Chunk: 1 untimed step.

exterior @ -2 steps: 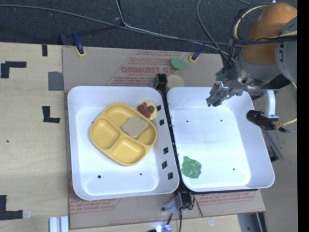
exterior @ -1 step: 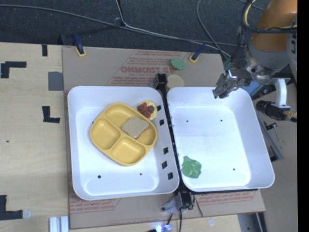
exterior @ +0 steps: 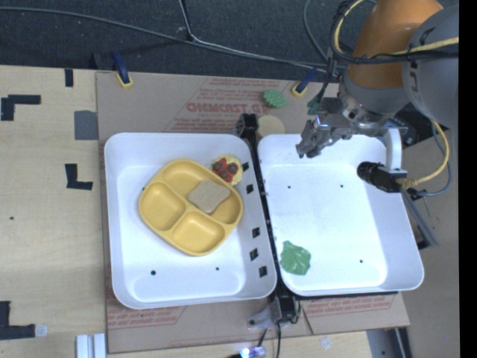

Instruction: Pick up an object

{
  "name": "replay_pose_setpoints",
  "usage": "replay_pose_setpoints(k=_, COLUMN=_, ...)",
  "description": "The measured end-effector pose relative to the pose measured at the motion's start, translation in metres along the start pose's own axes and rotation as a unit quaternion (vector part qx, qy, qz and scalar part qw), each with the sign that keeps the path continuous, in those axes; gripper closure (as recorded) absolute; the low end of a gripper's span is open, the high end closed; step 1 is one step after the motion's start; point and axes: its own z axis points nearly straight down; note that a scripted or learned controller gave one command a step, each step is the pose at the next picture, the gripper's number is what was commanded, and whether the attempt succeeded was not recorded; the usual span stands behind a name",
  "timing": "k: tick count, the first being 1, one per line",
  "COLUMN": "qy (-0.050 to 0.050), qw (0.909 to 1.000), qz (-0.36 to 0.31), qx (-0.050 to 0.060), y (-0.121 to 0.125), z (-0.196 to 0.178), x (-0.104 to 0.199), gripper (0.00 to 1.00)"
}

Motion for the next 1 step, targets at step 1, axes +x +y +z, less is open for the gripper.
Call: replay_pose_setpoints(k=1, qy=0.0, qw=1.0, qz=-0.001, qx=0.001, y=0.0008, z=0.0191, x=0.058, gripper=1.0)
